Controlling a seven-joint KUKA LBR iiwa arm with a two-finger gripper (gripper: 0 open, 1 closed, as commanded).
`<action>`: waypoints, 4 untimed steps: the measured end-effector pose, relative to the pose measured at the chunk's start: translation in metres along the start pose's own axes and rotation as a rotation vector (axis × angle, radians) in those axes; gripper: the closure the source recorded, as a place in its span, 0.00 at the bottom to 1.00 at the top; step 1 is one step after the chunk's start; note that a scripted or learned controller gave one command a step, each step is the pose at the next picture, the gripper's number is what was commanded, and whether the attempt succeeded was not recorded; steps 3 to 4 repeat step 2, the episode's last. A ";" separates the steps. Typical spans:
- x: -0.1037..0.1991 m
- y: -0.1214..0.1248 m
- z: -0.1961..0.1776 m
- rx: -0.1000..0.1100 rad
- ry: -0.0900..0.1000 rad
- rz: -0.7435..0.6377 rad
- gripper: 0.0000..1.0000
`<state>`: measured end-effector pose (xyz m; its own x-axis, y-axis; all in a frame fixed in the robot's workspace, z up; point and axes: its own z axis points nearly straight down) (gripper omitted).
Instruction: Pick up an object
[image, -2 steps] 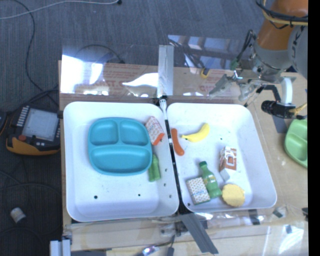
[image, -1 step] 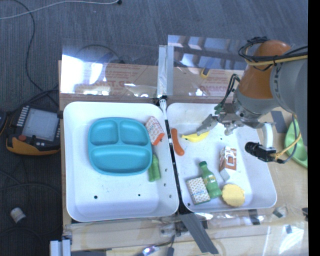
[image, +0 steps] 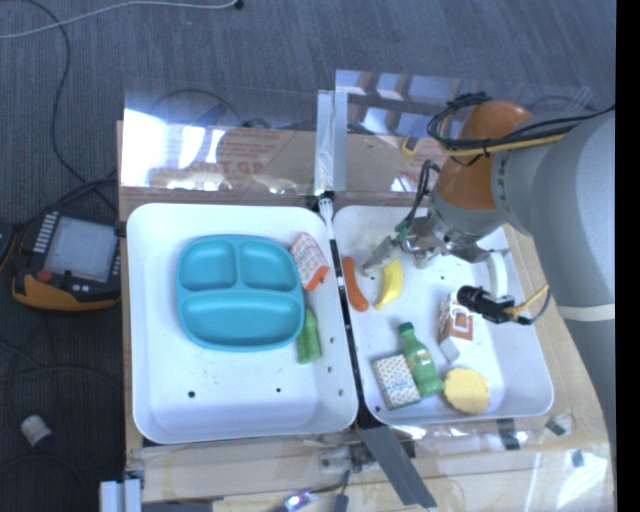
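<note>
Yellow plastic banana (image: 389, 284), short and curved, lies in the upper left part of the right white bin (image: 520, 350), near the wall this bin shares with the left white bin (image: 150, 330). The two-finger gripper (image: 400, 246) hangs just above the banana's upper end, its metal fingers spread fairly wide with nothing between them. The banana appears the likeliest target, being the nearest thing beneath the fingers.

To do the step well, the fingers should straddle the banana across its narrow width near mid-length, since a smooth, rounded toy probably slips if pinched at a tapering tip. A slim orange carrot-like piece (image: 354, 284) lies just beside it, towards the shared wall; a descent too far that way risks catching it or the wall.

Other contents: a small green plastic bottle with a pale label (image: 419, 361), glossy and cylindrical, lying near the bin's lower edge; a flat patterned carton (image: 396, 380) touching it; a round yellow lemon-like piece (image: 466, 390) at the lower right; a small brown-and-white printed box (image: 456, 322), angular and matt. The left bin bears a blue moulded three-compartment plate (image: 240, 292).
</note>
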<state>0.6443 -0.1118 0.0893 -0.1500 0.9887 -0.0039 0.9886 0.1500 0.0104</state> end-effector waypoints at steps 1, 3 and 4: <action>0.000 0.001 -0.010 -0.001 0.003 0.001 1.00; 0.036 0.031 -0.123 0.011 0.005 -0.175 1.00; 0.036 0.031 -0.123 0.011 0.005 -0.175 1.00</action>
